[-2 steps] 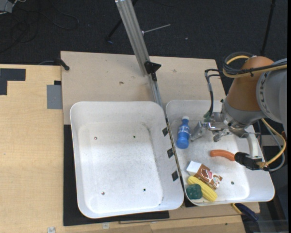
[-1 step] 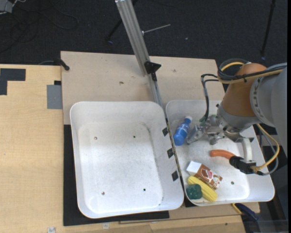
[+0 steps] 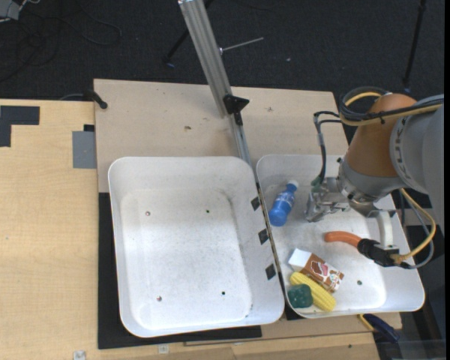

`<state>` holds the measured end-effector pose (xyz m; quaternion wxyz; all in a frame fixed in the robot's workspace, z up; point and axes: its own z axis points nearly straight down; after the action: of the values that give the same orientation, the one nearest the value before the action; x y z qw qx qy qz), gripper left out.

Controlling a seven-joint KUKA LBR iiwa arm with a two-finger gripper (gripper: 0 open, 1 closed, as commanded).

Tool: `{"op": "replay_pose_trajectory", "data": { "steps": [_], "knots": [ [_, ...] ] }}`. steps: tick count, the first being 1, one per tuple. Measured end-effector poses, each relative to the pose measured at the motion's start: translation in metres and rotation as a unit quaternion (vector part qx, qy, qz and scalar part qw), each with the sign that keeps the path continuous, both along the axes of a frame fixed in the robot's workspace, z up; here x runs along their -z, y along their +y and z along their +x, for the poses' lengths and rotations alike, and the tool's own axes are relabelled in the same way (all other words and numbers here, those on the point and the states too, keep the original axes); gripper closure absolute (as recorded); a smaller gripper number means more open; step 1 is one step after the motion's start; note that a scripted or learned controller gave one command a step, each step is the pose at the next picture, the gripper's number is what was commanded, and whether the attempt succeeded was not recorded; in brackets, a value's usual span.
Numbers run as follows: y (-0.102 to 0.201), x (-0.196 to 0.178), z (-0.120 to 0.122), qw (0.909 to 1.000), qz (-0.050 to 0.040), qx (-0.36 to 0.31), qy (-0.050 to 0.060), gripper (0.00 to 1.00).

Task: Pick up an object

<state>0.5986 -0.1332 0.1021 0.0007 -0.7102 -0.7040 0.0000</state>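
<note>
My gripper (image 3: 317,210) hangs low over the right bin (image 3: 390,295), just right of a small blue bottle (image 3: 282,203) lying along the bin's left wall. Nothing shows between its fingers. Below it an orange-handled tool (image 3: 343,238) lies across the bin's middle. At the front of the bin sit a white block (image 3: 299,259), a brown snack packet (image 3: 325,273), a yellow corn cob (image 3: 318,294) and a green item (image 3: 300,296).
The left bin (image 3: 135,178) lies beside the right one, joined by black clips (image 3: 262,235). A slanted aluminium post (image 3: 210,58) rises behind the bins. The arm's grey body and cables (image 3: 390,156) overhang the right bin's far right side.
</note>
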Motion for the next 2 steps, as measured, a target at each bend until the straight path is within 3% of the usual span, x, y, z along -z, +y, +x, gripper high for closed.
{"op": "replay_pose_trajectory", "data": {
  "steps": [2],
  "knots": [
    [-0.001,-0.087,0.003,1.0,-0.0005,-0.004,-0.001,1.0]
  ]
}}
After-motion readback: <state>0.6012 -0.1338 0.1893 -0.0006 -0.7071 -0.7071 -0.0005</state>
